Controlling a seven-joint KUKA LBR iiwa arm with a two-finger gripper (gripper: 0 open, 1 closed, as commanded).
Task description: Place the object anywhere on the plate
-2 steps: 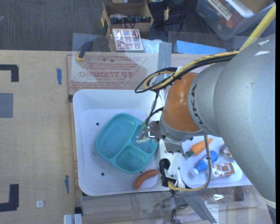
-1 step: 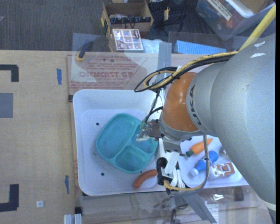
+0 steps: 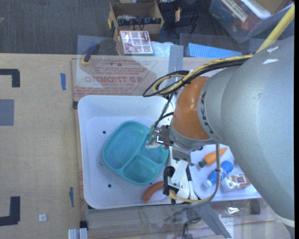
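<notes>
The sausage (image 3: 152, 191), a short reddish-brown one with rounded ends, lay on the floor of the left bin (image 3: 91, 140), just beside the near rim of the plate and partly hidden under the robot's wrist. The teal divided plate (image 3: 122, 149) sat flat in the same bin. The claw (image 3: 155, 139) hung over the plate's right edge; whether it was spread or pressed together could not be told. In the right bin (image 3: 202, 187) lay a carrot (image 3: 213, 156) and a blue bottle (image 3: 220, 172).

An orange carrot (image 3: 216, 155) lies near a blue bottle (image 3: 221, 171), while a cardboard box (image 3: 135, 14) stands beyond the bench (image 3: 37, 140).
</notes>
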